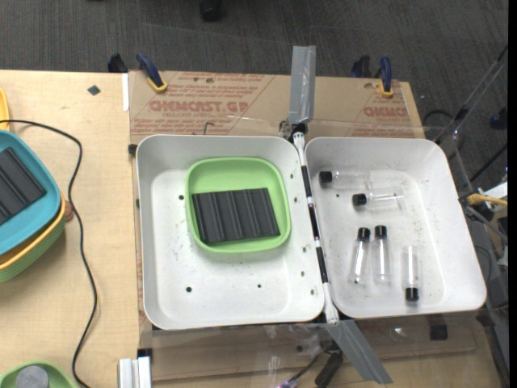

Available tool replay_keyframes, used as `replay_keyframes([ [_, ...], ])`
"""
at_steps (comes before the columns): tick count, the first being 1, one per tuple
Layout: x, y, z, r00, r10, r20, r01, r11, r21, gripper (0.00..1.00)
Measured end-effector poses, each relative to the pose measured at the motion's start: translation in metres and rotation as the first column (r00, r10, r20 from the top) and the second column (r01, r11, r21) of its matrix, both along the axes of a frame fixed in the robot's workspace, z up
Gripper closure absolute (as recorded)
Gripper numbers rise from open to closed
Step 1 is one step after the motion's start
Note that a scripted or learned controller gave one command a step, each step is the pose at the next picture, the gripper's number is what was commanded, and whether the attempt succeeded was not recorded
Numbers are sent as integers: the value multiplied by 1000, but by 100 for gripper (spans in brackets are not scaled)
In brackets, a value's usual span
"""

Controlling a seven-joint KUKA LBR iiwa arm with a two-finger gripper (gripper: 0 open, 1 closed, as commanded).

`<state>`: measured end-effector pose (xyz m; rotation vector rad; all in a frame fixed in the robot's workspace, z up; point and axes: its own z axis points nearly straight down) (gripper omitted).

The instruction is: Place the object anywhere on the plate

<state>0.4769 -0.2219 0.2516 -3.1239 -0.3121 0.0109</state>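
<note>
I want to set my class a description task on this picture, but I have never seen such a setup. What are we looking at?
This is one camera fixed above a workbench, looking down at a slant. Two shallow white bins sit side by side. The left bin holds a green plate with a dark ribbed pad on it. The right bin holds five small clear tubes with black caps, such as one near the front. A robot arm is meant to move a tube onto the plate.

A single fixed camera looks down at a slant from above the surface (73,217), framing both white bins (161,281) side by side.
</note>
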Motion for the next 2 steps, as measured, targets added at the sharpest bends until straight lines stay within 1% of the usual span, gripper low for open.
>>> replay_keyframes([
  [1, 0, -1, 14, 1000, 4, 3, -4, 1000, -1, 0],
  [2, 0, -1, 15, 1000, 3, 3, -3, 1000, -1, 0],
])
